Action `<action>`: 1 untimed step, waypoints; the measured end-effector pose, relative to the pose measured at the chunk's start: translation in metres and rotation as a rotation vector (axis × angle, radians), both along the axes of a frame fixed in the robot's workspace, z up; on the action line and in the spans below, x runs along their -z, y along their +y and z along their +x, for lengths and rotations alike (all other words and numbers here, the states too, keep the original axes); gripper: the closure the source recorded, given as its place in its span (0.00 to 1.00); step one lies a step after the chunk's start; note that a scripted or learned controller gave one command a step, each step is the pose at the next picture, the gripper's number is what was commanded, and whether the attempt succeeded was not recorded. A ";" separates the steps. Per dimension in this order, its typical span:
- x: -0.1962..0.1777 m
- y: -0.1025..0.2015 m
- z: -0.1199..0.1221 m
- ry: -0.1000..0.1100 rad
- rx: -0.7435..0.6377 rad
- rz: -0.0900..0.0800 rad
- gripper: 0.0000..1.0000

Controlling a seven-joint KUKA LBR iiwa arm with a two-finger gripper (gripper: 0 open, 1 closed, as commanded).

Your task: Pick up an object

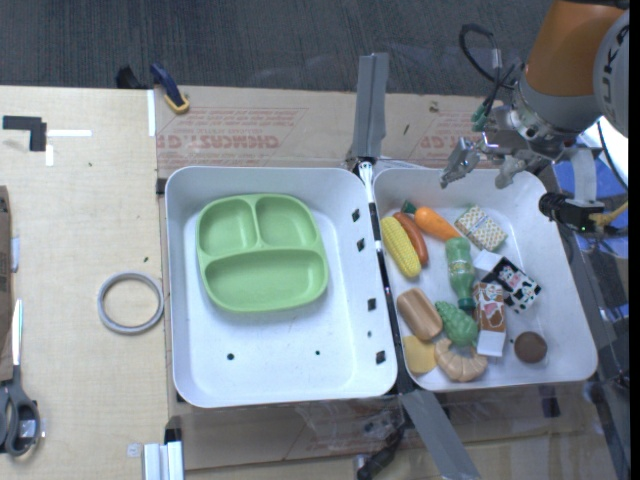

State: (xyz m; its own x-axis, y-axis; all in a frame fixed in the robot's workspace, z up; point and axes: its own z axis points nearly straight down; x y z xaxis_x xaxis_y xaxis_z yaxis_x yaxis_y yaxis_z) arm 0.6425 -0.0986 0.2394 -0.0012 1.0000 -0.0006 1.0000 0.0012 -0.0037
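Gripper (484,164) hovering with fingers apart, holding nothing. Below and just left: carrot (436,223) and corn (402,245), packed tight. Risk: closing on two together, or slipping off rounded plastic.

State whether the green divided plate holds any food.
Empty. The green divided plate in the left bin shows three bare compartments; the toy food all lies in the right bin.

A light wooden counter (80,228) carries a roll of tape (130,301) near its left side, scissors (18,408) at the lower left edge, a blue and yellow clamp (170,88) at the top, and brown cardboard (260,128) beside it.
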 end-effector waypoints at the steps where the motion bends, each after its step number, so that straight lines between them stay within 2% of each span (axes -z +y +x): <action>1: 0.135 -0.005 0.004 -0.007 -0.012 -0.001 0.00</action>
State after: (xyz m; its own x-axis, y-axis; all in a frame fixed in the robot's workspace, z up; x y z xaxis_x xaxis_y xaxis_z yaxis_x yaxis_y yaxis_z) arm 0.6466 -0.1040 0.1046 -0.0135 0.9999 -0.0016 0.9999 0.0136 0.0036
